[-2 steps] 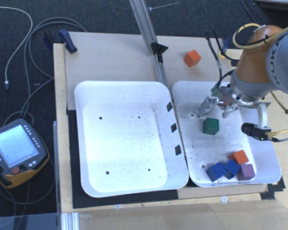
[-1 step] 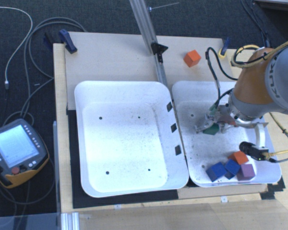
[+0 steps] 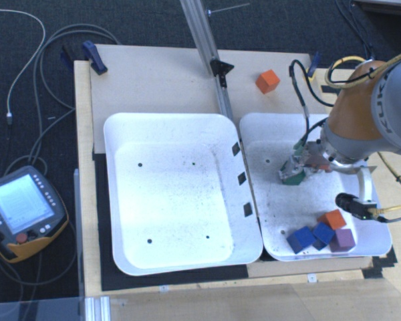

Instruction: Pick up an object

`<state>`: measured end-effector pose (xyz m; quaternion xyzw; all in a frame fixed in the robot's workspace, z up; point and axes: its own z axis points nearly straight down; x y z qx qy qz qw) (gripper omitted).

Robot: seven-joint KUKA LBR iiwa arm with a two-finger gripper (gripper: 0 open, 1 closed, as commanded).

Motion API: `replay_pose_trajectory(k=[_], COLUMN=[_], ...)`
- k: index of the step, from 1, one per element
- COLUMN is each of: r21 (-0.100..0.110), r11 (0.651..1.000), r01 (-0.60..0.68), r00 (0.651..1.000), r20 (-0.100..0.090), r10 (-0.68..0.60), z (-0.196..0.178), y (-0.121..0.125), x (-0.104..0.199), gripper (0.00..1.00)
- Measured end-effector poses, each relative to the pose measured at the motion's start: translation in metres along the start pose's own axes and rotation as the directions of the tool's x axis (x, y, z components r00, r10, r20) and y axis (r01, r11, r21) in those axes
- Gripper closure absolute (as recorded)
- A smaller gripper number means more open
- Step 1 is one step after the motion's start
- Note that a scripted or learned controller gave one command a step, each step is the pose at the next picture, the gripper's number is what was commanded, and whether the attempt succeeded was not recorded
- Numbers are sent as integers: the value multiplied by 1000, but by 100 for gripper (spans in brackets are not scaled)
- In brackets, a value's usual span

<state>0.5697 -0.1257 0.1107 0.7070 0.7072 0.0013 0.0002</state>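
While gripper hovers mid-bin, 4 blocks crowd near edge.

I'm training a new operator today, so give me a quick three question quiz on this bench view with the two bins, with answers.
1. True or false: the orange cube on the bench lies inside a bin.
2. Which bin is the gripper over? A) the left bin B) the right bin
3. Fill in: the cluster near the right bin's front edge has two blue blocks, one orange block and one ____ block.

Key:
1. False; it sits on the bench behind the bins.
2. B.
3. Purple.
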Motion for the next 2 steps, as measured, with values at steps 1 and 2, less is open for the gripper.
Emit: replay_pose_trajectory(k=[1,2], r21=[0,2], r11=[1000,1000], r01=[9,9], r00=[1000,1000], r20=[-4,-2], r10=[-9,-9], z=[-93,-88], y=[-64,-57], x=[105,203], gripper=[100,100])
